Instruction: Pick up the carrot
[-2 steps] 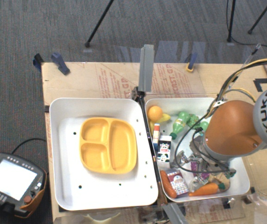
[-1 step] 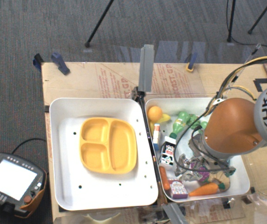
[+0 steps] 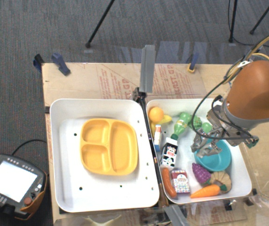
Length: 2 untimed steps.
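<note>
Lying at the near edge of the right bin (image 3: pixel 245 173), at about five o'clock in the view, the carrot (image 3: pixel 206 191) rests with its long axis almost level across the picture, tilted slightly: the tapered tip points toward nine o'clock, the thick end toward three o'clock and a little up. Just beside its tip stands a small red-and-white carton (image 3: pixel 180 181), and left of that lies a sausage (image 3: pixel 168 182) along the bin's left wall. At twelve o'clock from the carrot sits a bunch of purple grapes (image 3: pixel 201 173), with a tan cookie-like toy (image 3: pixel 221 179) at the carrot's thick end.

Farther back, a teal bowl (image 3: pixel 217 158) sits in the middle of the bin, and the claw (image 3: pixel 209 149) hangs over its left rim, well apart from the carrot; whether its fingers stand apart or together I cannot tell. The grey arm with its orange band (image 3: pixel 252 92) reaches in from three o'clock. A black-and-white milk carton (image 3: pixel 169 154), a green toy vegetable (image 3: pixel 185 121) and an orange (image 3: pixel 156 114) lie toward the bin's far left.

A yellow divided plate (image 3: pixel 109 146) rests in the left bin (image 3: pixel 61 126). Both bins stand on a cardboard-covered surface (image 3: pixel 101 79), with blue clamps (image 3: pixel 59 63) at its far edge. Grey carpet (image 3: pixel 40 22) lies beyond, crossed by tripod legs (image 3: pixel 101 18); a tablet pendant (image 3: pixel 13 182) lies on the floor at eight o'clock.
</note>
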Tool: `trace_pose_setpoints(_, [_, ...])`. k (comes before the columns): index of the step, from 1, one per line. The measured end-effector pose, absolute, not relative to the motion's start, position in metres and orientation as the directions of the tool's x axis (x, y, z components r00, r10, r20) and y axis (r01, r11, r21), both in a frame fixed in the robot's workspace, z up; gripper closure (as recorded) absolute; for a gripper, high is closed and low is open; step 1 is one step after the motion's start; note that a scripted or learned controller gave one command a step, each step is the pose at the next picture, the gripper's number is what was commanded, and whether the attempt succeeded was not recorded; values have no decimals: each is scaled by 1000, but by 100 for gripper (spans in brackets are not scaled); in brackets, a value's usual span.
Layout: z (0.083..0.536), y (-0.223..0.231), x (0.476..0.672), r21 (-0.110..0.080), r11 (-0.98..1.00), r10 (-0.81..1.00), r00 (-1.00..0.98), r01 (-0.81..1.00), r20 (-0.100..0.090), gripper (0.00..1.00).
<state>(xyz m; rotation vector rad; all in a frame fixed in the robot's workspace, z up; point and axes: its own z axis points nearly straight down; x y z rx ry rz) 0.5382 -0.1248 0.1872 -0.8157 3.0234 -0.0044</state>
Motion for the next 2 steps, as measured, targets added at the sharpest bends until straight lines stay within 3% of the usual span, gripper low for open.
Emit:
trace_pose_setpoints(1, [237,-214,580,-3,767,-641,-767,-641,-5,100])
trace_pose_setpoints(2, [195,-209,520,6,712,-702,-712,-702,-2,100])
